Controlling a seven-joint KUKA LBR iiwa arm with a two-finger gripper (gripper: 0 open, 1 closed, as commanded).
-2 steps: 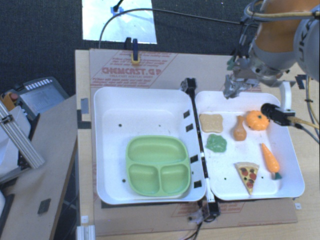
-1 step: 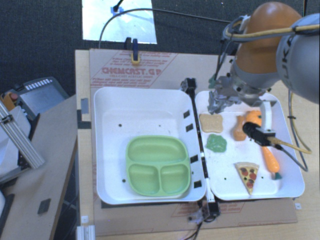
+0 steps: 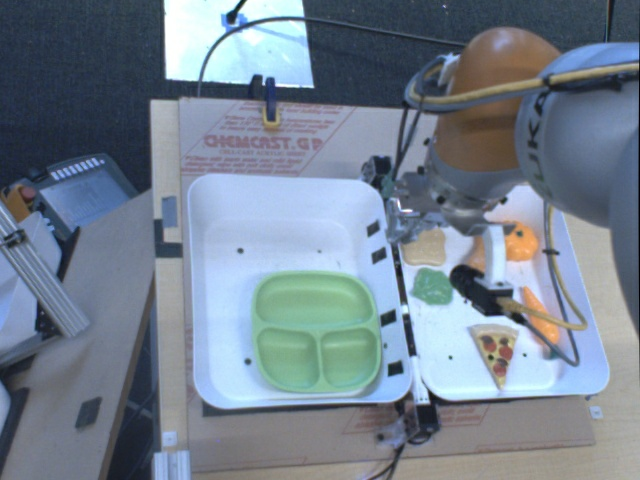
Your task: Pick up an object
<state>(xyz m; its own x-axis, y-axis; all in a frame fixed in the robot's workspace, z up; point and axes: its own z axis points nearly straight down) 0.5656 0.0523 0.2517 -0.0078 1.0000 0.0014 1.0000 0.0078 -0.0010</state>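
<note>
**Arm low over the right bin, no object lifted yet**

The task looks to be in its reach step. The arm (image 3: 500,98) leans in from the right over the right bin's (image 3: 590,368) far left corner. The gripper (image 3: 408,218) hangs just beside a tan toast-shaped piece (image 3: 425,248); whether it is open or closed cannot be told. A green piece (image 3: 433,286) and pizza slice (image 3: 495,350) lie nearer. Next, it must settle over one piece and close.

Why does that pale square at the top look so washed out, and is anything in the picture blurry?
In the camera view, the shiny sheet beyond the bins catches glare and goes nearly white; the arm's orange band, closest to the lens, looks soft, while the green tray and pizza slice stay fairly crisp under even light.
</note>
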